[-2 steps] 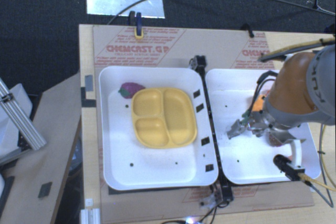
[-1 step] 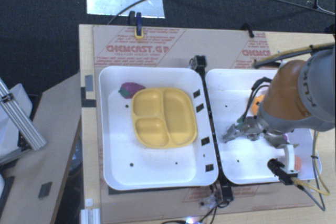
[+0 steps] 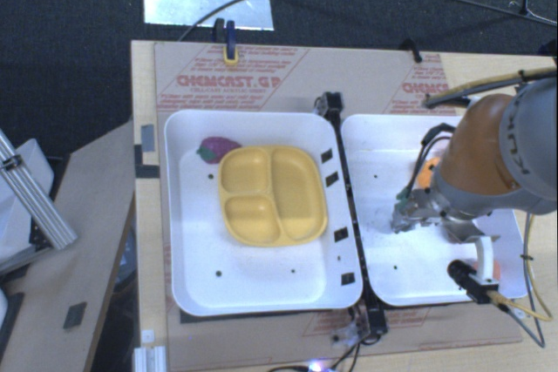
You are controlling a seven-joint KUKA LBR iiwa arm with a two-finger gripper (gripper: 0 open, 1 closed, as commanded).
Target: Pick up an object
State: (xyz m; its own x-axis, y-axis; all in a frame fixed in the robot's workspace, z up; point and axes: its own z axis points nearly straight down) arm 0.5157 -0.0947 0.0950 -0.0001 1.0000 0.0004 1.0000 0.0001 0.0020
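Camera view, two white bins (image 3: 187, 213), one gripper (image 3: 405, 218) low in the right one, grip state impossible to tell, one yellow divided plate (image 3: 270, 194) and one purple object (image 3: 218, 148) well away in the other bin.

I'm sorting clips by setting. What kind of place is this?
Probably a robotics lab bench: two white bins clamped on a Chemcast-printed board, a yellow divided tray as test object, and the arm over the right bin.
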